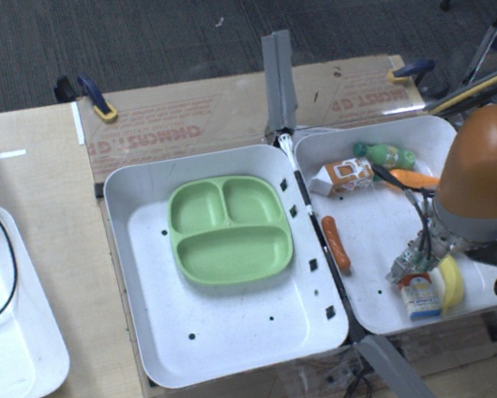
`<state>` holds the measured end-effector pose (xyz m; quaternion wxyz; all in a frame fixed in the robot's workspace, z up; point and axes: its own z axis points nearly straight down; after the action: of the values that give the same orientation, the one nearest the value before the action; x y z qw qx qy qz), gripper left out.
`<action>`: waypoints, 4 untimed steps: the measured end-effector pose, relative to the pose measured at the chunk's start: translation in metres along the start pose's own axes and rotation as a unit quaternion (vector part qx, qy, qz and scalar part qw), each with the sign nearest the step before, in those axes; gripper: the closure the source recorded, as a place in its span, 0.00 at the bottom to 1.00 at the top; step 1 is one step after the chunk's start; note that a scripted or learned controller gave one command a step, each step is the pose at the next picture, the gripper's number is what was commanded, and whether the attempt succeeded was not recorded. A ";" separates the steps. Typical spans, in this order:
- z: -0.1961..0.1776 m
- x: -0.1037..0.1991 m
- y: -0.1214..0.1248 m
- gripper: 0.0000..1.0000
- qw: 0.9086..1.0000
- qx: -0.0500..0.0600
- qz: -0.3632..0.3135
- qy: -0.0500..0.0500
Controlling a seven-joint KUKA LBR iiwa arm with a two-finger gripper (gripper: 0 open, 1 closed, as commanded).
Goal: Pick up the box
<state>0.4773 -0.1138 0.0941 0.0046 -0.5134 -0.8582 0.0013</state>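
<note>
White plastic, 2 shallow bins with rounded corners, set side by side on a pale wooden bench point(39, 144) over a sheet of brown printed cardboard point(178, 120).

Left bin point(160, 342): smooth white floor with small dark holes; holds 1 pale green plate point(230, 230), matte, rounded-rectangular, divided into 3 compartments, lying flat toward the bin's far half.

Right bin point(382, 308): holds several small items.
- 1 sausage point(336, 245), red-orange, slim and cylindrical, lying lengthwise just beside the divider between the bins.
- 1 carton point(347, 176), small, white and orange, printed, lying on its side near the far wall.
- 1 green item point(386, 156), glossy and lumpy, touching the carton's right end.
- 1 orange utensil point(412, 179), smooth, with a dark handle, near the arm.
- 1 box point(421, 296), small, rectangular, white and blue with a red patch at its top, lying flat near the bin's near wall.
- 1 banana point(451, 284), yellow, curved, touching the box's right side.

Arm point(487, 175): grey with a glossy orange band, reaching in from the right over the right bin. Gripper point(414, 257): metallic, with trailing wires, low over the bin floor, just above the box's top end and beside the banana's tip. Grip state: cannot tell; the box lies on the floor.
</note>
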 end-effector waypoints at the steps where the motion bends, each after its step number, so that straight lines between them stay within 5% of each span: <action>1: -0.213 0.034 0.019 1.00 0.999 -0.001 -0.054 -0.004; 2: -0.213 0.035 0.020 0.00 0.999 -0.001 -0.054 -0.004; 3: -0.055 0.007 0.003 0.00 0.999 0.000 -0.054 -0.001; 4: 0.006 -0.002 -0.001 0.00 0.995 -0.001 -0.102 -0.001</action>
<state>0.4769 -0.1162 0.0879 0.0030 -0.4233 -0.9060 0.0006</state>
